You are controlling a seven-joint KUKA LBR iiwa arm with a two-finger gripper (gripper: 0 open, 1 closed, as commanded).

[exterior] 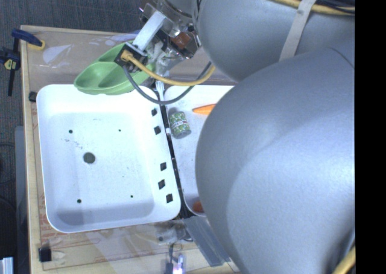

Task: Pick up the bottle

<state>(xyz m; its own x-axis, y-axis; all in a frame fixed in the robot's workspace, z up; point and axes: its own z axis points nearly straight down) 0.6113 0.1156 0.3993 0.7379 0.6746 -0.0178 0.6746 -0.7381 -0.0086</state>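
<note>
- Arm point(283, 146): bulks over the right bin point(188, 164).
- Bottle point(178, 124): lies in the right bin, just beside the left bin point(96, 164).
- Green bowl point(108, 76): beyond the left bin's far rim.
- Gripper point(158, 61): above the bowl's right; I cannot tell its grip.

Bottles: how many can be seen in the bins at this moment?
1. A small bottle with a green patterned label lies in the right bin, close to the divider between the bins. The arm covers most of that bin, so others may be hidden.
</note>
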